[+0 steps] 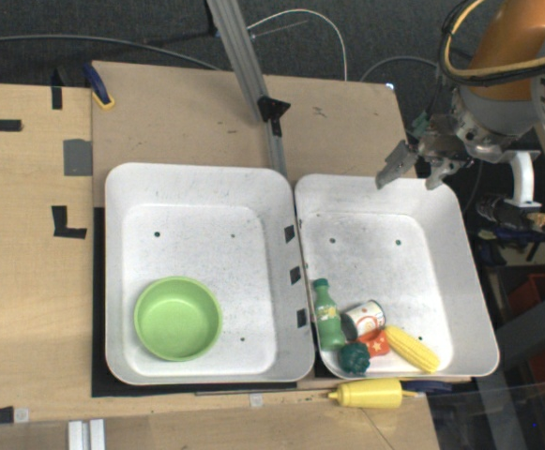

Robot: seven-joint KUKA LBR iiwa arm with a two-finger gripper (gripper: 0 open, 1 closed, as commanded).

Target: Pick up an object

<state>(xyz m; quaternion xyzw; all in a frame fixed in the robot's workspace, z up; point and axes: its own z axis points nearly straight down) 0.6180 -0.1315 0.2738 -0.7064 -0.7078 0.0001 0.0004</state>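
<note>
Several toys (370, 331) far below fingers (415, 167)

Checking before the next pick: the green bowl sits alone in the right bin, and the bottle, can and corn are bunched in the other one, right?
Not quite. The camera view shows the green bowl alone in the left bin; the bottle, can and corn are bunched in the right bin.
</note>
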